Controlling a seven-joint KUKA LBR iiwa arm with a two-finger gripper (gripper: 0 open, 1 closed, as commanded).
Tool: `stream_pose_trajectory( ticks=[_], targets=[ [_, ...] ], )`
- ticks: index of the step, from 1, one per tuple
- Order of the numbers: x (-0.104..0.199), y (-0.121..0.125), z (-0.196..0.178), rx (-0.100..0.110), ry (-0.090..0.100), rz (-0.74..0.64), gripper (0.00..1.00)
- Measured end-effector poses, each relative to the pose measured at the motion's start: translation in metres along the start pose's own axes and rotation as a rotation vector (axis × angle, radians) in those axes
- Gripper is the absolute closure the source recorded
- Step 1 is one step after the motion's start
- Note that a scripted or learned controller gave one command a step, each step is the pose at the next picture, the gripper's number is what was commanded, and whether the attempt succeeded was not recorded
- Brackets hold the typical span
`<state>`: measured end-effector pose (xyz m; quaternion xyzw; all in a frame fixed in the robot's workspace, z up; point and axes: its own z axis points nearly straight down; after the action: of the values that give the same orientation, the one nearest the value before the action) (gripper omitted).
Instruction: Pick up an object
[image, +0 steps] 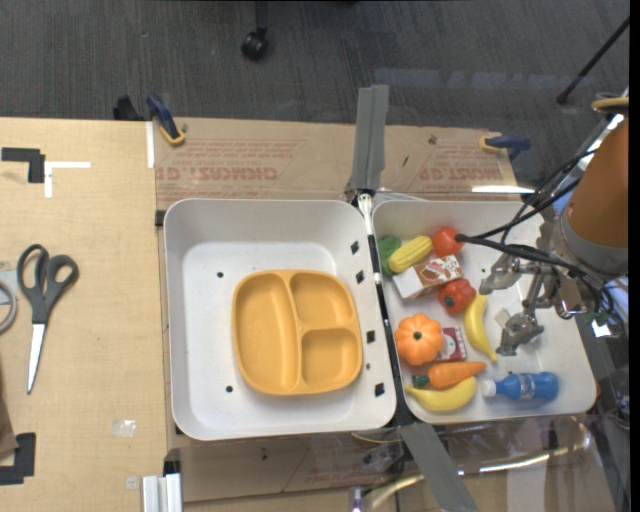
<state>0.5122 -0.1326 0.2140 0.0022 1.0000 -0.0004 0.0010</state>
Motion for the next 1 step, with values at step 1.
stream_pose_trajectory(
  ticks=[1],
  targets=[
    [-0.0129, 0.0352, 0.1217, 0.0, -0.001, 0.113, 0.0]
  ],
)
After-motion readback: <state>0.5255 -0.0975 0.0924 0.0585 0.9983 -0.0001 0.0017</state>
